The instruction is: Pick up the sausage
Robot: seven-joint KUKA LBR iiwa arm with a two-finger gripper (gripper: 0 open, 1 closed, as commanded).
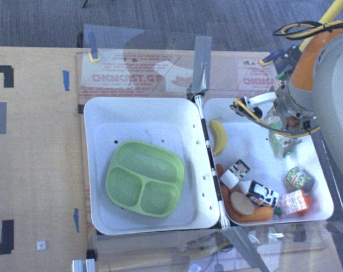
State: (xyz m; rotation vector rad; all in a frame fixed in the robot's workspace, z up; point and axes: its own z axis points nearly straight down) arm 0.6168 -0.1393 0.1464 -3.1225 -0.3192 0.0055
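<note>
Sausage [252,214] hugs right bin's [324,169] front edge, crowded by cartons; tool [284,143] over far-right side w/ open floor between, grip state can't tell

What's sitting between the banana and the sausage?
In the camera view, a small black-and-white bottle lies between the banana and the sausage, in the right bin.

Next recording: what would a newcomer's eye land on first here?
Probably the light green three-compartment plastic tray, alone in the left white bin. Next, the clutter along the near edge of the right white bin, where an orange-brown sausage curves under other items, with a yellow banana by the divider. The gripper hangs over that bin's far right.
</note>
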